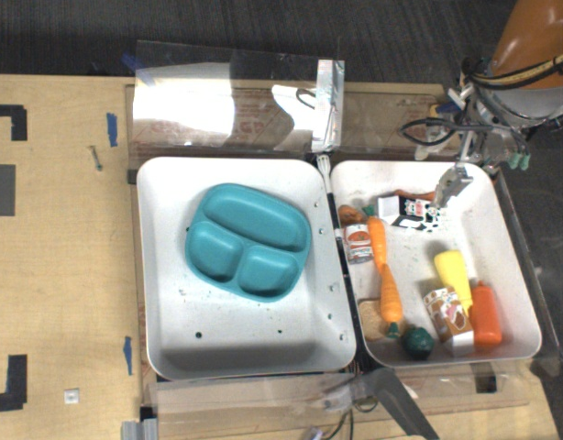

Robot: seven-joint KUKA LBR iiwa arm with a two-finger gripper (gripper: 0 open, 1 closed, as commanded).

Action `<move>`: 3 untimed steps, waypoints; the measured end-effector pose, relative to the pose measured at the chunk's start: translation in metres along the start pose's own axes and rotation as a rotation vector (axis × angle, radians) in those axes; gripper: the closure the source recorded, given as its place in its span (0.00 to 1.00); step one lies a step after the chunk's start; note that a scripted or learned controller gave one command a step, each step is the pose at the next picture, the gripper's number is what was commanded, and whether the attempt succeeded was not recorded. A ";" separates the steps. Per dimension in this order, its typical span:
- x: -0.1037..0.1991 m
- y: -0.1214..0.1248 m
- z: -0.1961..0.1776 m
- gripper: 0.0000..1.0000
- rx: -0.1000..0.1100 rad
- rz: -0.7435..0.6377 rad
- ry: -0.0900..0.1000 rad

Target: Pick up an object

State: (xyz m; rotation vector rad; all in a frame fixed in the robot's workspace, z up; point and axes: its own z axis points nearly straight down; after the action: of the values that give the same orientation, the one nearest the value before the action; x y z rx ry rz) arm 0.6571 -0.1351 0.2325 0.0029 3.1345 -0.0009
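Gripper (449,187) hovers above the right bin's (515,246) far edge, jaw state impossible to tell

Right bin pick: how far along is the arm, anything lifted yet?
Done: the hand has reached the right bin, near its far rim. In hand: nothing that I can see; it sits beside the small black-and-white carton. Left: the grasp and lift. The carrots, yellow bottle, orange bottle and green ball all lie on the bin floor. The teal tray sits in the left bin.
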 end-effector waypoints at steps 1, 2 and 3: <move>0.039 -0.006 0.112 0.00 0.005 0.047 -0.031; 0.048 0.040 0.140 0.00 0.003 0.074 -0.013; 0.081 0.035 0.143 0.00 0.000 0.086 -0.003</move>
State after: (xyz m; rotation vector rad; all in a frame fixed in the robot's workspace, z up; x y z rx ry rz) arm 0.5772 -0.1001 0.0891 0.1376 3.1288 -0.0008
